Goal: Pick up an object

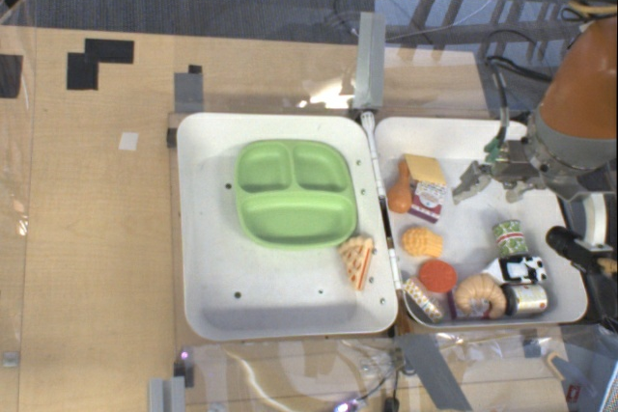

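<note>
My gripper (492,185) hangs over the upper middle of the right bin (576,304). Its two fingers are spread apart and open, with only bare white bin floor between them. To its left lie a yellow block (423,169) on a small red-and-white carton (427,200) and an orange carrot-like piece (399,197). Below the gripper stands a small green can (509,235). Farther down sit a yellow corn-like piece (422,240), a red tomato (437,276), a brown croissant (480,294), a black-and-white box (522,268) and a dark can (527,300).
The left bin (208,285) holds a green divided plate (294,192) and an orange waffle-like slice (357,260) by its right wall. The ridge between the bins (379,198) runs just left of the carrot. The arm's orange band (584,77) rises at the right edge.
</note>
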